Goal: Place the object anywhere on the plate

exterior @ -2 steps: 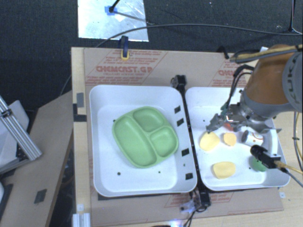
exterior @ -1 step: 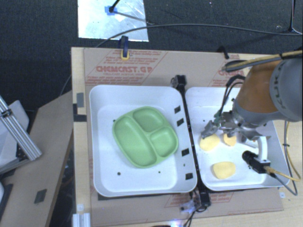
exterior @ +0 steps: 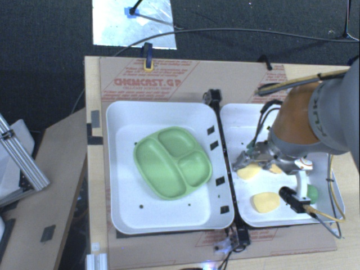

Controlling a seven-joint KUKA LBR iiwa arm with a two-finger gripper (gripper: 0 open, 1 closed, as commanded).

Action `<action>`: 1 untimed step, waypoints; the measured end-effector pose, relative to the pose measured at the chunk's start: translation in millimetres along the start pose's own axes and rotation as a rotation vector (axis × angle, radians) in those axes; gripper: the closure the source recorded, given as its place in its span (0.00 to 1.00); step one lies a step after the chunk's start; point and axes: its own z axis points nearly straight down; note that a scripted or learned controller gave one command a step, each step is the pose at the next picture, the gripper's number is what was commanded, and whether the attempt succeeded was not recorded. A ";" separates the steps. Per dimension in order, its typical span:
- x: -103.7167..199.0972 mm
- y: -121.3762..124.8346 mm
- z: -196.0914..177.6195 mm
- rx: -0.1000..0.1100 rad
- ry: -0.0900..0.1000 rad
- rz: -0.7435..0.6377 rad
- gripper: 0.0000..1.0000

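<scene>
A pale green plate (exterior: 172,162) with three sections sits in a white bin (exterior: 126,207). A second white bin (exterior: 239,117) holds two pale yellow objects (exterior: 265,202) (exterior: 248,172) and a small green piece (exterior: 312,194). The arm (exterior: 320,120) is grey with an orange band. The board (exterior: 169,77) under the bins is tan with red lettering. The floor (exterior: 39,49) is dark, with a silvery sheet (exterior: 132,16).

The grey arm (exterior: 332,114) reached in from the right, its orange band (exterior: 295,120) above the wrist. The gripper (exterior: 251,157) pointed down and leftward, held low.
</scene>
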 end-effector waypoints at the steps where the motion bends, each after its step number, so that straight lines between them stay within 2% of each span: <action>1: -0.5 1.1 -12.7 -0.004 -0.001 0.001 1.00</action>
